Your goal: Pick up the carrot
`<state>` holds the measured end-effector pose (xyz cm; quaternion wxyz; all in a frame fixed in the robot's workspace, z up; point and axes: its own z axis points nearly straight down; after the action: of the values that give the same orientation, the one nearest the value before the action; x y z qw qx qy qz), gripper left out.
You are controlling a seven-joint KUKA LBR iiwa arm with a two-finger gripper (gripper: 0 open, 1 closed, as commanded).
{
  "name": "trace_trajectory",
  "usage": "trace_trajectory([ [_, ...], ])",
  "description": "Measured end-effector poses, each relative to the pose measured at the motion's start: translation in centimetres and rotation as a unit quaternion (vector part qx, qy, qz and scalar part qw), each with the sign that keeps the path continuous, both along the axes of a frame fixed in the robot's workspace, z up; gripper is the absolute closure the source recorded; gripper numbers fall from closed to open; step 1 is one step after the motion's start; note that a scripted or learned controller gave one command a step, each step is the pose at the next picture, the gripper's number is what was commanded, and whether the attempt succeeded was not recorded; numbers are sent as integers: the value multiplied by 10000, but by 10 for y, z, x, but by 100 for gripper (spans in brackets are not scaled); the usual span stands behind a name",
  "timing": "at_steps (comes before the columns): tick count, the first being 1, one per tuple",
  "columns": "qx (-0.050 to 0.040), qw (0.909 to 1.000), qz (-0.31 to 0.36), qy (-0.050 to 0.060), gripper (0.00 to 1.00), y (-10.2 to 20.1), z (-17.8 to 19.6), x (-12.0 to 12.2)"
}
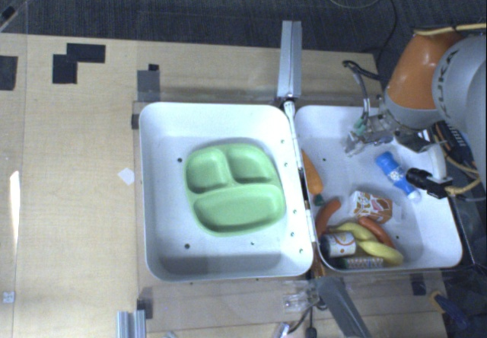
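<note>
The carrot (310, 174) is a slim orange piece lying along the left wall of the right bin (335, 125), pointing from back to front. My gripper (368, 135) hangs over the back middle of that bin, to the right of and behind the carrot and well apart from it. It stands open with nothing between its fingers. The grey arm with its orange band (417, 78) reaches in from the right.
The right bin also holds a blue bottle (396, 173), a snack packet (371, 206), a red sausage-like piece (328, 214), bananas (374, 246) and a small can (339, 246) at the front. A green divided plate (234, 186) lies in the left bin (160, 176).
</note>
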<state>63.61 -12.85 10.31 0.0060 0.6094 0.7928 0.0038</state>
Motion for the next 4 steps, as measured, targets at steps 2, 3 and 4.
trace_trajectory([
  [2, 1, 9997, -233, -12, 100, 55, 97, 37],
  [3, 1, 9997, -233, -11, 0, 55, 97, 37],
  [4, 0, 9989, 458, 42, 0, 21, 35, 13],
])
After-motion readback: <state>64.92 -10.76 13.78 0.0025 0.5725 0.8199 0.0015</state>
